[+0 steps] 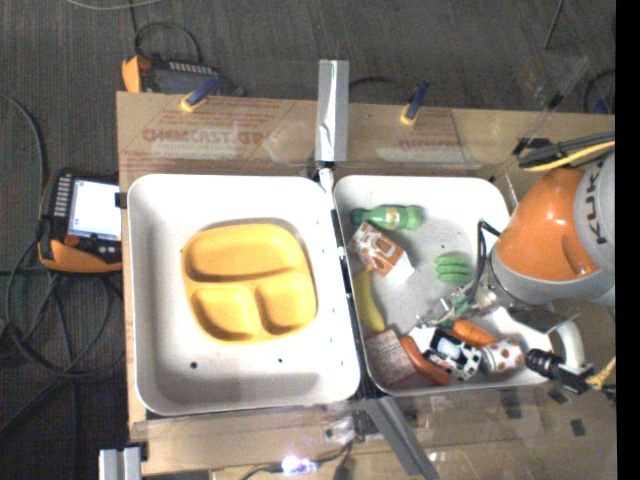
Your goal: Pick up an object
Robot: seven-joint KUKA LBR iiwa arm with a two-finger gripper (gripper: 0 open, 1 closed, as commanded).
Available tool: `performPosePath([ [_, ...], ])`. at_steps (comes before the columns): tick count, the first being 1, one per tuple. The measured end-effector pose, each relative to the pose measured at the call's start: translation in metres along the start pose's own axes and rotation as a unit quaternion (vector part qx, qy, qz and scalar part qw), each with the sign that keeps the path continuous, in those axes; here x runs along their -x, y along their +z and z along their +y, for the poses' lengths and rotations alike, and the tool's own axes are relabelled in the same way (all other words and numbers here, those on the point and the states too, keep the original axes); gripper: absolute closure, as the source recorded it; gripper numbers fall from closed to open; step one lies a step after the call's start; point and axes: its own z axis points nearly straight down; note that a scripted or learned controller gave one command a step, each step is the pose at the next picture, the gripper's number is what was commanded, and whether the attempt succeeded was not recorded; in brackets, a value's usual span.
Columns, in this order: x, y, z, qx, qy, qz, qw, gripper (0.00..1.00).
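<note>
The right bin (487,200) holds a heap of small items. A green bottle (390,216) lies at its far side, with an orange and white carton (380,250) just below it. A green ribbed piece (453,266) sits mid-bin and a yellow banana (368,303) lies along the left wall. At the near edge are a brown packet (388,358), a red sausage (421,360), a black and white toy (452,353) and an orange carrot (472,331). My gripper (452,311) is low in the bin, right above the carrot and toy. Its tips are lost in the clutter.
The left bin (150,268) carries a yellow compartment tray (250,278). The arm's orange band (545,233) overhangs the right bin's right wall. A handheld screen device (85,218) lies off the bench to the left, and clamps and cables line the far edge.
</note>
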Motion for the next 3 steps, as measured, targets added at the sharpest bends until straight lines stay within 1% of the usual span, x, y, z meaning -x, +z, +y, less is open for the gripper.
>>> performPosePath([
  [1, 0.0002, 0.0000, -0.0002, 0.000, 0.000, 0.000, 1.0000, 0.00],
  [2, -0.0009, -0.0061, 0.0008, -0.002, 0.000, 0.002, 1.0000, 1.00],
  [3, -0.0008, -0.0061, 0.0008, -0.002, 0.000, 0.002, 1.0000, 0.00],
])
